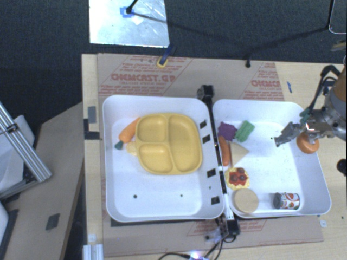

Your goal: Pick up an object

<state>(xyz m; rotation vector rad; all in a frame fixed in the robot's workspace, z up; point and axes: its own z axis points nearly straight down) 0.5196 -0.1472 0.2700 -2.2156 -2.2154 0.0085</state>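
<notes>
One gripper over the right bin, fingers' state unclear, orange object just beside it

Left white bin: yellow divided plastic plate, orange toy carrot at its left. Right white bin: small tin can right of round tan disc.

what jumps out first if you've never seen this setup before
The big yellow divided plate fills much of the left bin, with a toy carrot tucked against its upper left edge. In the right bin, small bright toys cluster near the divider: a purple piece, a green piece, and a small can near the front. The gripper reaches in from the right, next to an orange object.
</notes>
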